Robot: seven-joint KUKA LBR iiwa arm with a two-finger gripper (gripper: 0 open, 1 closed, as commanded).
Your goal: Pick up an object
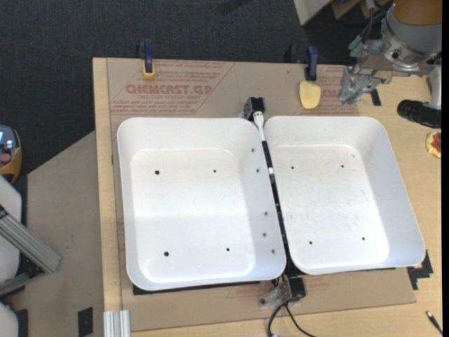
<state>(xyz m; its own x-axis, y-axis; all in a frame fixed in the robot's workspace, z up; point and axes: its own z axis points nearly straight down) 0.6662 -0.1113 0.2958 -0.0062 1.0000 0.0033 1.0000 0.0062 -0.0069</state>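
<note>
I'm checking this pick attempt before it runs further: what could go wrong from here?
1. The yellow object lies on the board behind the right bin, not in it, so a grasp aimed into the bins would likely find nothing.
2. The gripper hovers beside the yellow object, close to the blue clamp and the right bin's rim; a descent there might strike either.

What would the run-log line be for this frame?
end effector: above bench beyond right bin | yellow object: on bench, outside bins, beside end effector | grasp: none visible
</note>
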